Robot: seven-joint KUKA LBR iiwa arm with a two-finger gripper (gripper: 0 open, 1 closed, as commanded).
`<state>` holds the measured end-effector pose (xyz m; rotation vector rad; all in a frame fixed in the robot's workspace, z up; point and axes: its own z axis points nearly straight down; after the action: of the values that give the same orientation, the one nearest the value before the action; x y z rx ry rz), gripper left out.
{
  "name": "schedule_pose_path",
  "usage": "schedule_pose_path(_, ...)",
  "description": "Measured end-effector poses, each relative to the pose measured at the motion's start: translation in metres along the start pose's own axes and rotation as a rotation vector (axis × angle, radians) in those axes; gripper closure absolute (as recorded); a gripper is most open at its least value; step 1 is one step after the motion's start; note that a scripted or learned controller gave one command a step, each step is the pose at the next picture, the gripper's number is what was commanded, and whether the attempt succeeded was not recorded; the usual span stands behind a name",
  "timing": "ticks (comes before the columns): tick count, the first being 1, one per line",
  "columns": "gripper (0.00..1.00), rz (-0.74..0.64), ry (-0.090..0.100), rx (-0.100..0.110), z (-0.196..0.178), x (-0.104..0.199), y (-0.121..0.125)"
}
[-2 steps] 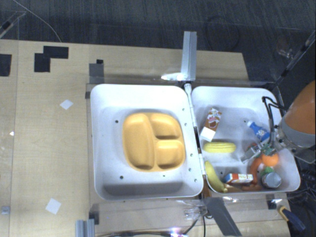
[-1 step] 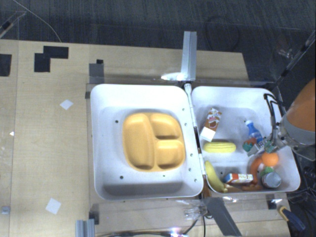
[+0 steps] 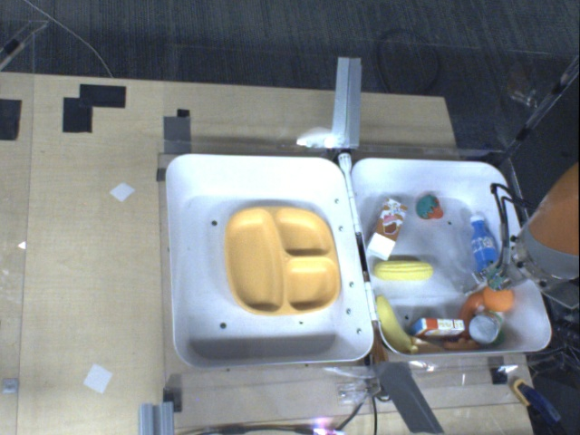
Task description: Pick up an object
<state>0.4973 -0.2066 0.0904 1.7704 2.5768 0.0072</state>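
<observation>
Objects for picking crowd the right bin (image 3: pixel 450 172) while the robot arm (image 3: pixel 555 229) waits at its right rim.

We see a blue bottle (image 3: pixel 481 243), an ear of corn (image 3: pixel 403 269), a banana (image 3: pixel 391 324), a small carton (image 3: pixel 439 327), an orange ball (image 3: pixel 495 299) and a round tin (image 3: pixel 485 328) lying close together; the left bin (image 3: pixel 186 270) carries a yellow divided tray (image 3: pixel 281 258). We cannot tell the state of the gripper. Our worry: the ball, tin and carton touch near the bottom right corner, so a descent there could nudge neighbours, or close on two things and lift neither cleanly.
</observation>
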Motion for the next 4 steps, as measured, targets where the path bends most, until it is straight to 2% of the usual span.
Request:
schedule_pose_path(1, 1.00, -0.062, 0.003, 0.001, -0.091, 0.039, 0.023)
schedule_pose_path(2, 1.00, -0.202, 0.006, 0.006, -0.003, -0.024, 0.062)
schedule_pose_path(3, 1.00, 0.144, 0.002, 0.000, -0.128, 0.008, 0.091)
schedule_pose_path(4, 1.00, 0.138, 0.000, 0.001, -0.137, 0.008, 0.091)
